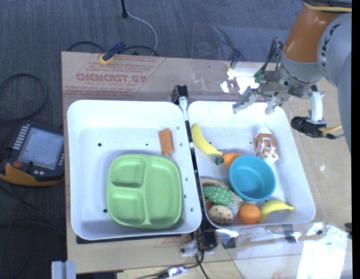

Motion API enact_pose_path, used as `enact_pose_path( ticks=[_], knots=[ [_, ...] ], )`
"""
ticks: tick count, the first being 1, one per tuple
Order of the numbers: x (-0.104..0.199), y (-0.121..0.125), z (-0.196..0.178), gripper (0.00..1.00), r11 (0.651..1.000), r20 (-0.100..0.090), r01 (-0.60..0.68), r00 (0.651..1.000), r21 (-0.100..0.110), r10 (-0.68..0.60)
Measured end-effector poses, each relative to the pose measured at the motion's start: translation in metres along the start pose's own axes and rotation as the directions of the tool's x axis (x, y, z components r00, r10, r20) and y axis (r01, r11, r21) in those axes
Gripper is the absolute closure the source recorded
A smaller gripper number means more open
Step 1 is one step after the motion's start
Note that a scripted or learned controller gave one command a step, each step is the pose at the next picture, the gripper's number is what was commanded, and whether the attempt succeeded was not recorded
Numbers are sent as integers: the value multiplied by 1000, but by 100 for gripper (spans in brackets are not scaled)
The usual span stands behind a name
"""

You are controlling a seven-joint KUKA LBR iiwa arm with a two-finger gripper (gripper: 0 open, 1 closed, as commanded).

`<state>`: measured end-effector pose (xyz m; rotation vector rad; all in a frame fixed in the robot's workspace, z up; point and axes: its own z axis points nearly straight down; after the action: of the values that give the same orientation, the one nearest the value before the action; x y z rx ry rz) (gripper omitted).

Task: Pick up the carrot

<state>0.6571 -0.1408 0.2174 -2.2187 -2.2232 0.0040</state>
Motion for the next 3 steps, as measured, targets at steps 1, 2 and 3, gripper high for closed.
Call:
enact_pose_path(
  ticks=[1, 2, 3],
  knots=[
    [11, -55, 122, 0, 996, 1, -90, 996, -5, 90],
    [36, -88, 127, 0, 988, 4, -152, 988, -21, 153],
    [44, -127, 126, 0, 925, -10, -379, 925, -26, 379]
  ],
)
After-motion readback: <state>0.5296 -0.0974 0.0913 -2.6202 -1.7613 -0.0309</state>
